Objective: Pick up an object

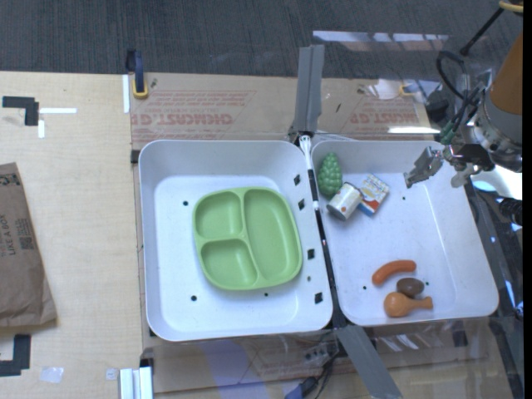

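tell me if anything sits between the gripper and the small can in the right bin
Nothing visible does. The gripper hovers at the right bin's upper right, and bare white floor lies between it and the small can. The carton touches the can's right side, crowding a grasp there.

Single fixed camera above the bench (pixel 66 140), looking down at a slant; both white bins (pixel 158 248) side by side near mid-frame, seen whole; dark floor along the top edge; arm (pixel 507 98) entering from the right, moderately distant overview
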Robot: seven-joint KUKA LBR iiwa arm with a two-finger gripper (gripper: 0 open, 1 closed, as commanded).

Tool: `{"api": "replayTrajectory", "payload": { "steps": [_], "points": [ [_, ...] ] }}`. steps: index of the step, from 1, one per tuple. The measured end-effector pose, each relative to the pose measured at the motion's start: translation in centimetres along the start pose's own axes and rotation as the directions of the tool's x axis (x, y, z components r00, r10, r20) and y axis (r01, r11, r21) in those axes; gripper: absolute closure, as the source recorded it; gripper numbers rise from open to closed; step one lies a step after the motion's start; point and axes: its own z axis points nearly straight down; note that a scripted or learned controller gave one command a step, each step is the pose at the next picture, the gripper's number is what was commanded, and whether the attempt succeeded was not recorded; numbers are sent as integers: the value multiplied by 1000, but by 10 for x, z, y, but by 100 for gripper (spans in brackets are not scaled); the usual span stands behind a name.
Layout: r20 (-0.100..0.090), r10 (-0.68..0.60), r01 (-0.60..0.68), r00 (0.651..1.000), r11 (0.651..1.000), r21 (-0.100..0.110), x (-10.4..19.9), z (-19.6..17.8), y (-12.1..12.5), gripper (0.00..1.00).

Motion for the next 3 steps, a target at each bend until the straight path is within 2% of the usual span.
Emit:
{"api": "replayTrajectory", "payload": {
  "steps": [1,2,3],
  "points": [
    [0,-162,162,987,987,-1,31,82,-62,0],
    [0,-117,117,993,993,-2,0,170,-91,0],
    [0,-150,150,989,989,-3,24,151,-91,0]
  ]
}}
